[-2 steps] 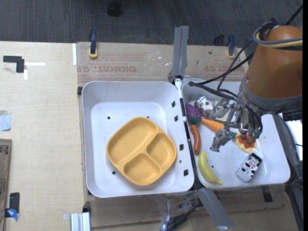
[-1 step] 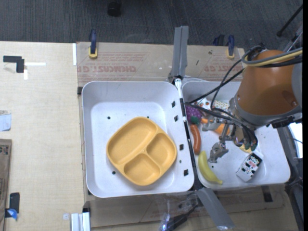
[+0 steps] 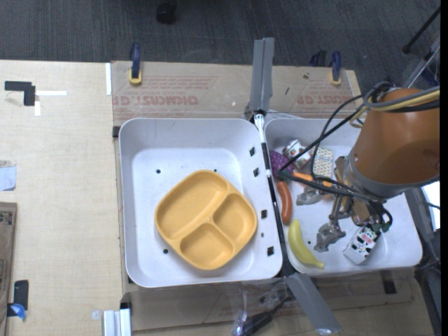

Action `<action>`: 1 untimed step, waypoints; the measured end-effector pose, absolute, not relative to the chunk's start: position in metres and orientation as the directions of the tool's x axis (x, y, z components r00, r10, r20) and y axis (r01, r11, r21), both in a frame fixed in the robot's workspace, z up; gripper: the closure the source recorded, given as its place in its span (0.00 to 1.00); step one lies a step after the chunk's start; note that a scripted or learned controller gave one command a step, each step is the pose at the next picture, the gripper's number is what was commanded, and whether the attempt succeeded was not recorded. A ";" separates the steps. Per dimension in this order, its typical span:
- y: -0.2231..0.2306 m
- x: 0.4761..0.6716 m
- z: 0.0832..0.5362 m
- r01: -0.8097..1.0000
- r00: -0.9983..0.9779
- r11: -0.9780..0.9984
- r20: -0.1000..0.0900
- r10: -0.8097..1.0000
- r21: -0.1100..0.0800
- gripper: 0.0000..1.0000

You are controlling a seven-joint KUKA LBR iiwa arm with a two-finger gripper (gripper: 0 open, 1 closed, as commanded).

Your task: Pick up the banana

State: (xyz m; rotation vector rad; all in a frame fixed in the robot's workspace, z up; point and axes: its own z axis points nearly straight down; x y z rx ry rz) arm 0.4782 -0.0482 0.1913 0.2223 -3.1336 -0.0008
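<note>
The small yellow curved banana (image 3: 303, 246) lies in the right white bin (image 3: 402, 257), near that bin's front-left corner, just beside the divider wall that separates it from the left white bin (image 3: 133, 187). Its long axis runs roughly from far-left to near-right: one tip at the top sits just below the orange-red sausage-shaped toy (image 3: 285, 201), the other tip points toward the bin's front wall, bowed side toward the divider. It looks like a toy or a small fruit; judged light, fairly firm but smooth-skinned, so it may slip or roll on its curve if pinched near a tapering tip. Best hold is probably across the thick middle, with the fingers closing across the short axis, though the divider close by leaves little room on that side. The grey metal two-finger hand (image 3: 327, 238) hangs just right of the banana, low over the bin floor, under the orange-banded wrist (image 3: 399, 145). Nothing is seen between its fingers; whether they are spread or closed cannot be told from this angle. A white card with black marks (image 3: 360, 245) lies just right of the hand. The yellow three-compartment plate (image 3: 205, 219) sits in the left bin, well apart from the banana.
</note>
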 end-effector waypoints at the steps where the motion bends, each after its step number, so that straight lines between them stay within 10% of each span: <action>1: -0.097 0.570 0.205 -0.249 -0.969 0.969 -0.004 -0.249 0.000 0.00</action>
